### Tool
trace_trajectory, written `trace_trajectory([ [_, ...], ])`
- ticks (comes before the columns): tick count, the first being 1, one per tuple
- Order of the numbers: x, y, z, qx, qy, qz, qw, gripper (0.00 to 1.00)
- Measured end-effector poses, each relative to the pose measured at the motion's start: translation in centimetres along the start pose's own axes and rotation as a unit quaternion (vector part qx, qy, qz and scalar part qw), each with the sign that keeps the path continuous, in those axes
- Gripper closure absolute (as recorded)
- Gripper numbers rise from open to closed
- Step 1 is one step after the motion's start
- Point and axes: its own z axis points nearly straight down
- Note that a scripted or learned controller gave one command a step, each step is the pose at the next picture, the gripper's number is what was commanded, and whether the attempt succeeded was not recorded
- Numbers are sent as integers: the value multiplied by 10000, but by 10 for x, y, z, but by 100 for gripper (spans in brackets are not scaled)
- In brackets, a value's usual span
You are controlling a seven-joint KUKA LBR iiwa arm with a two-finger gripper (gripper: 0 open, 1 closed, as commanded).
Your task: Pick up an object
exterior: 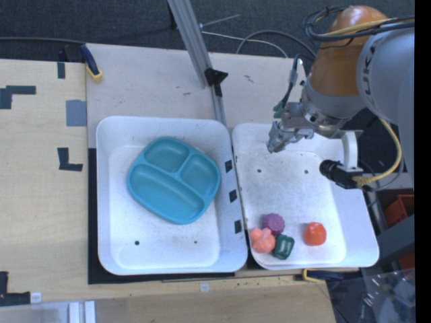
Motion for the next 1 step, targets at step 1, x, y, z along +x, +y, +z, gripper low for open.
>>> trace_trajectory([
  [1, 51, -1, 13, 14, -5, 3, 10000, 100],
])
